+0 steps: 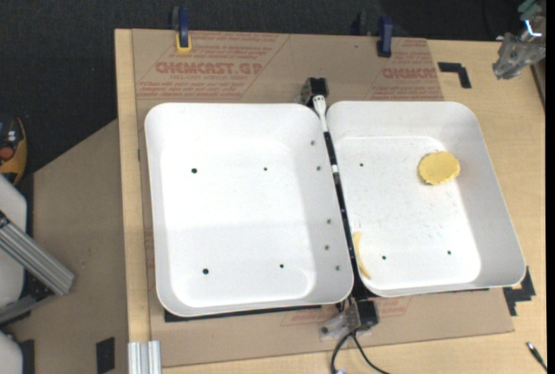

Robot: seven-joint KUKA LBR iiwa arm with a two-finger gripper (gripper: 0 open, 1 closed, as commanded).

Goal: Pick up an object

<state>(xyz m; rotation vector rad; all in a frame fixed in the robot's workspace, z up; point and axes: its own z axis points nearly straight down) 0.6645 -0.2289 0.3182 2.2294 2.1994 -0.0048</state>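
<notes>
A: Two white bins side by side on the table, on a brown sheet (260,60) with red lettering. Left bin (165,190) has four dark dots on its floor.

B: Right bin (486,190)?

A: Round yellow disc (439,168) lying flat on the floor, toward the far right corner, apart from the walls. A second pale yellow piece (358,254) sits against the near left wall, just beside the divide between the bins. Too thin a sliver to tell its shape.

B: The hand?

A: Grey metal hand (519,51) at the upper right edge, above the table beyond the right bin's far corner, well apart from the disc. Blurred and cut by the edge; cannot tell whether wide or narrow. Nothing seen held.

B: Other fixtures?

A: Two blue clamps (385,36) on the sheet's far edge. Black cable (347,351) at the near edge.
</notes>
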